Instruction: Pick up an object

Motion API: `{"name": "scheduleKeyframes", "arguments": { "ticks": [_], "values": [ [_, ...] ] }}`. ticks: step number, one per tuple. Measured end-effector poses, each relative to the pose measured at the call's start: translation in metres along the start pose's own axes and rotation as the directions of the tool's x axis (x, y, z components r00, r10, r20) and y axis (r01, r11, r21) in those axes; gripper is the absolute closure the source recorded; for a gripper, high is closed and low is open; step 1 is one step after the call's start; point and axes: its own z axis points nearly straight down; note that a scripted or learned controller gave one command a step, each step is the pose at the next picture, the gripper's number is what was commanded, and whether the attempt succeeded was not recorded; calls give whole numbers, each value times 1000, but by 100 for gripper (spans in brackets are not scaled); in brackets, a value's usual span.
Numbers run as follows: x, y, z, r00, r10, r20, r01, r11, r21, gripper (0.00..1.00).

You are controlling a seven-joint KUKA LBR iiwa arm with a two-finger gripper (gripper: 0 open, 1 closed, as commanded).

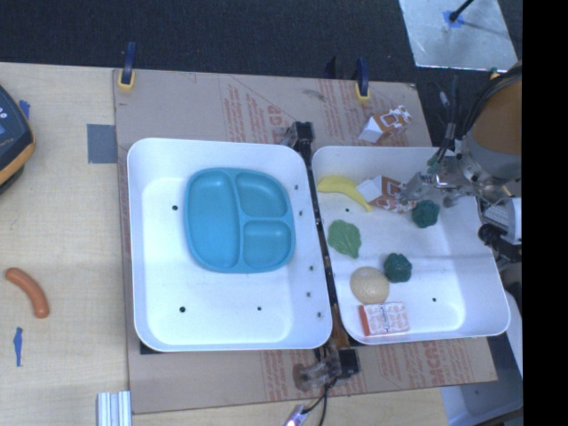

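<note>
1. The gripper (432, 191) hangs over the upper right part of the right bin (461, 313), with the grey arm and its orange band (499, 118) coming in from the right edge.
2. Whether the gripper is open or closed cannot be told from this slant; nothing is plainly seen between its tips.
3. A dark green lump (426, 214) lies just below the gripper, touching or almost touching it; which one cannot be told.
4. A torn packet (387, 193) lies just left of the gripper, and a yellow banana (343, 190) lies further left by the bin's wall.
5. A light green leafy piece (344, 237) sits below the banana, apart from it.
6. A second dark green lump (398, 267) lies near the bin's middle, just beside a pale round ball (369, 285).
7. A red and white packet (383, 319) lies flat below the ball, near the front wall.
8. The left bin (160, 318) holds a blue divided plate (240, 219).
9. A sausage (28, 292) lies on the bench well left of both bins.
</note>
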Motion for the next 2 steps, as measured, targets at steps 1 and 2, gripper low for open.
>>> {"name": "scheduleKeyframes", "arguments": {
  "ticks": [1,2],
  "values": [
    [0,8,5,1000,-1,-3,1,1000,4,0],
    [-3,-23,20,1000,-3,-9,3,1000,23,0]
  ]
}}
